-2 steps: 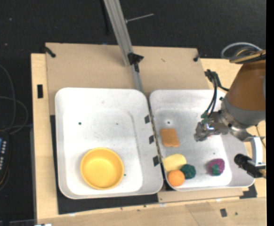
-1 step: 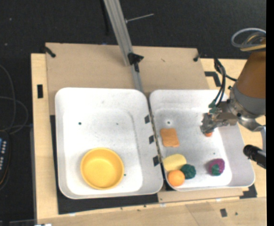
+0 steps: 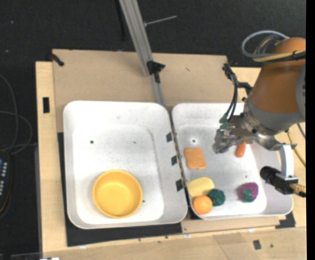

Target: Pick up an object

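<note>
the likeliest target is the small orange carrot-like piece [image 3: 240,150], lying in the right bin [image 3: 211,115] just to the right of the gripper [image 3: 223,143], partly tucked under the wrist, so only a short stub shows; its long axis seems to run roughly up and down the view, though too little is visible to be sure. the gripper hangs low over the bin's middle, and whether its fingers are spread or closed cannot be told from this angle; nothing is seen between them. the move turns on that sideways offset: the carrot sits beside the fingers, not beneath them. further out in the same bin, 5 other things lie free: a tan sponge-like block [image 3: 195,157] down and left of the gripper, a yellow piece [image 3: 200,186], an orange ball [image 3: 202,205], a dark green item [image 3: 217,196] and a purple item [image 3: 248,192] along the near wall. the left bin [image 3: 114,123] holds 1 yellow bowl [image 3: 117,193].
</note>
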Motion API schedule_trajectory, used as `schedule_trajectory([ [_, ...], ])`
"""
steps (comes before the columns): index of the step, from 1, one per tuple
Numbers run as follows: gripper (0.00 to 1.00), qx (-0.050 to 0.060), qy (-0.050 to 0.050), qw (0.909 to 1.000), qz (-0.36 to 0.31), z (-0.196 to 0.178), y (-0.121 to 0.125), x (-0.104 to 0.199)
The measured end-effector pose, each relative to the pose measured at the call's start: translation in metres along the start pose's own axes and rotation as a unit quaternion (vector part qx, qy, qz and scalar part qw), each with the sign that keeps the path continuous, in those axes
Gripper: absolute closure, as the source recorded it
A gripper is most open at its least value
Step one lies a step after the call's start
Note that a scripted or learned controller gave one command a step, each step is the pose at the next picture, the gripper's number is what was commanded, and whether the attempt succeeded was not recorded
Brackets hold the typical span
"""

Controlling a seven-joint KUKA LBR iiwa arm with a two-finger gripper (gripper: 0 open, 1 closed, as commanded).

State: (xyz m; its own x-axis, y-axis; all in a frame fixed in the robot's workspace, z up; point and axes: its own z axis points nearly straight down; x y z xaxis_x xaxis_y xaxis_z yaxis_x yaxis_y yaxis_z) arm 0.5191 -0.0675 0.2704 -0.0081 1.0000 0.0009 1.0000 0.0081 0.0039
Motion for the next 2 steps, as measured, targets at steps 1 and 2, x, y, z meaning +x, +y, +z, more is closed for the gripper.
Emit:
schedule_trajectory([
  [1, 1.00, 0.001, 0.000, 1.0000, 0.000, -0.001, -0.003, 0.054],
  [2, 1.00, 0.003, 0.000, 1.0000, 0.001, 0.015, 0.006, 0.108],
])
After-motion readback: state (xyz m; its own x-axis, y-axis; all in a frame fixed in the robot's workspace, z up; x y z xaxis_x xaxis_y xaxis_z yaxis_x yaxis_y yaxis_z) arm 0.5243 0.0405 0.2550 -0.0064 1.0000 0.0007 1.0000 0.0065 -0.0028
